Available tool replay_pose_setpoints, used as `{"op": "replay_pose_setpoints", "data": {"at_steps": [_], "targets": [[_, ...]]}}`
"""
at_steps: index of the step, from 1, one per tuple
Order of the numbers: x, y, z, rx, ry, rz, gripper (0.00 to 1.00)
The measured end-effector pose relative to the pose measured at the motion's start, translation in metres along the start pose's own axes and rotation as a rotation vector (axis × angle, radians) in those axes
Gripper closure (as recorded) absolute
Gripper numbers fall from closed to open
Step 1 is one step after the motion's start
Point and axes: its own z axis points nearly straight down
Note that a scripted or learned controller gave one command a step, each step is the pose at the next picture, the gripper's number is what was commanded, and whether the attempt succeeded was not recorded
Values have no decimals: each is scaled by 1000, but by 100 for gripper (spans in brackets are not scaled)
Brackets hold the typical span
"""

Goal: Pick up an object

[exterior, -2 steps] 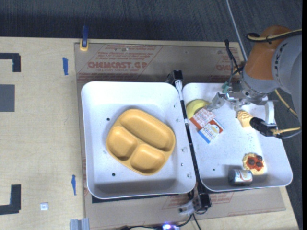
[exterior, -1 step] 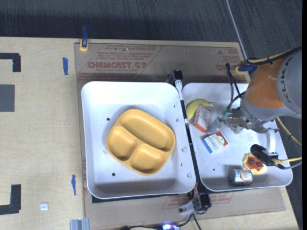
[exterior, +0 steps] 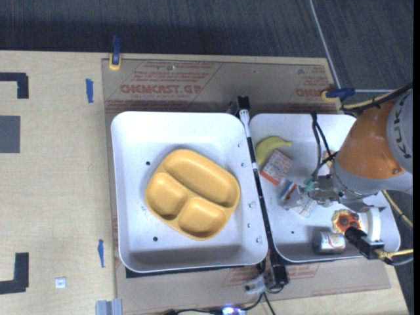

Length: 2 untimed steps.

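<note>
We see a robotics lab or test room. A plywood bench [exterior: 52,176] with black and blue tape marks holds two white bins [exterior: 128,195] on a printed cardboard sheet [exterior: 197,84], with clamps, loose cables [exterior: 321,143] and dark carpet [exterior: 197,12] behind.

A yellow three-part tray [exterior: 190,192] lies in the left bin [exterior: 128,176], while at the frame's right the arm [exterior: 374,153] hangs over the right bin [exterior: 289,245], its gripper [exterior: 308,192] low among a banana [exterior: 269,146], a small packet [exterior: 277,165] and a can [exterior: 328,241].
</note>
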Motion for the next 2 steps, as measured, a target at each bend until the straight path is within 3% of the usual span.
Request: {"op": "replay_pose_setpoints", "data": {"at_steps": [1, 2], "targets": [[24, -29, 0, -3, -1, 0, 0], [23, -9, 0, 0, 0, 1, 0]]}}
